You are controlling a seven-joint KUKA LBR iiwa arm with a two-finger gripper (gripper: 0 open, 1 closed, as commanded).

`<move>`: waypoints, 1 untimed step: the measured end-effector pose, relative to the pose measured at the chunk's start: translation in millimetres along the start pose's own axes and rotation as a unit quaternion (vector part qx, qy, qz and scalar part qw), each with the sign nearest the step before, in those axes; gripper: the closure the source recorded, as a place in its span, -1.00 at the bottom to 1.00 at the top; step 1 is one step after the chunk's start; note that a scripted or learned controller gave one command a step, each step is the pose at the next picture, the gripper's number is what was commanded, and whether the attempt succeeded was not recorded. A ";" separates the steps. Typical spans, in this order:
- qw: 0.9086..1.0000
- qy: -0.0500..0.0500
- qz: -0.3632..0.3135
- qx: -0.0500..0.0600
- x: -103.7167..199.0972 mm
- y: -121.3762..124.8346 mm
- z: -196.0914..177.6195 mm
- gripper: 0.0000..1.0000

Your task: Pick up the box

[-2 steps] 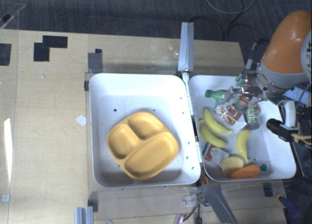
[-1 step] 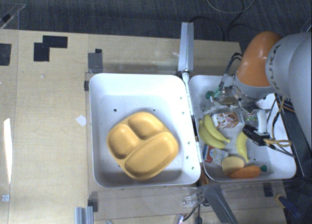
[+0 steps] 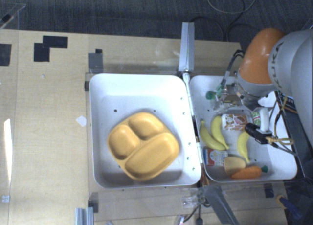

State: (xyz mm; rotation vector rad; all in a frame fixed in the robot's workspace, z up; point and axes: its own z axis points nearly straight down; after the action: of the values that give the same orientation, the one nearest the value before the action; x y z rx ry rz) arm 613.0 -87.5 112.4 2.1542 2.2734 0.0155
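A small red box [image 3: 213, 156] lies near the front left corner of the right bin [image 3: 288, 168], partly tucked under a banana [image 3: 215, 134]. A white and red printed package [image 3: 234, 121] lies in the middle of that bin. My gripper [image 3: 227, 95] hangs over the back part of the right bin, below the orange band [image 3: 257, 55]. It is behind the printed package and well away from the red box. Nothing shows in its grasp.
The right bin also holds a second banana [image 3: 243, 145], an orange carrot [image 3: 247, 172], a tan lump [image 3: 234, 163] and a white and green bottle [image 3: 259, 118]. A yellow divided plate [image 3: 142, 144] lies in the left bin [image 3: 102, 101]. Cables run along the right side.
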 end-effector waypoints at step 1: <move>0.994 -0.001 0.113 0.005 -32.1 30.4 22.4 1.00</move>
State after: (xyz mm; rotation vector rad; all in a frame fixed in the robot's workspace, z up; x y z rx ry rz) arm 645.4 -118.0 90.4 2.4016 2.0195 0.0045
